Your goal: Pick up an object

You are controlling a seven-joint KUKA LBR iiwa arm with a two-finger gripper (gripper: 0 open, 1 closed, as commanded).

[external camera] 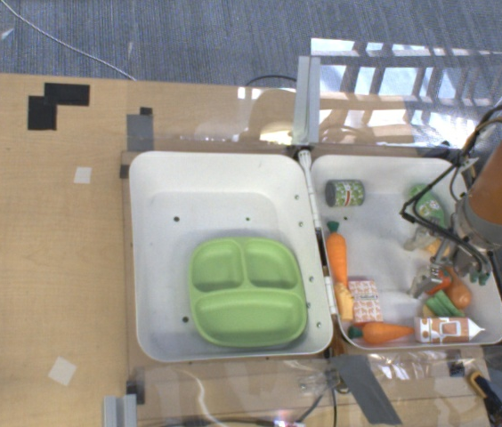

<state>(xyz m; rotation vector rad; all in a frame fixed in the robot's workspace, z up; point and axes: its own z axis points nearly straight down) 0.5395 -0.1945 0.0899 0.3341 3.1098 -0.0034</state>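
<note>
Camera view — jaws [433, 278], state untellable, low in right bin [384, 229] — just beside small orange toy [458, 294].

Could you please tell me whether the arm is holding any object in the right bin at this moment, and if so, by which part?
It cannot be told: the metal pincer sits low among the small toy foods in the shallow white right bin, and no item is clearly gripped.

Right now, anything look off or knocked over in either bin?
Nothing damaged or spilled. The green can lies on its side near the right bin's back wall, and the white bottle lies flat at the front. The green plate sits level in the left bin.
</note>
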